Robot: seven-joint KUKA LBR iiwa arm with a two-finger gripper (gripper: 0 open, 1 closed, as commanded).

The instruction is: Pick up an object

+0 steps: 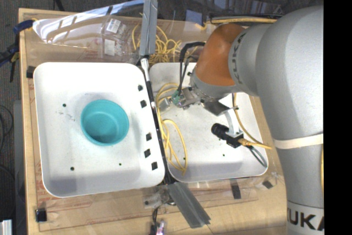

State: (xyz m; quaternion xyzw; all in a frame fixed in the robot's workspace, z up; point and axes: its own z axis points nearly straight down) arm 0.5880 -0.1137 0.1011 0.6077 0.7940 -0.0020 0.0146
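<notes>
**Teal bowl in the left bin, gripper over the right bin**

A teal bowl (104, 122) stands upright in the left bin (55, 162), a little left of the bin's middle, with its opening turned up. It touches nothing but the white floor of the bin.

The arm (286, 80) comes in from the right and bends down over the right bin (214, 165). Its orange band (217, 60) is above the far part of this bin. The gripper (180, 99) is low over the far left part of the right bin, near the wall that separates the two bins. It is well apart from the teal bowl, and the two bin walls are between them. If the fingers are spread or pressed together, I cannot tell, because the wrist covers them and they are too small in the view.

Loops of yellow cable (173, 137) show along the left side of the right bin.

Both bins sit side by side on the wooden tabletop (99, 203). Behind the left bin, a clear plastic sheet (82, 33) lies on the tabletop.
</notes>
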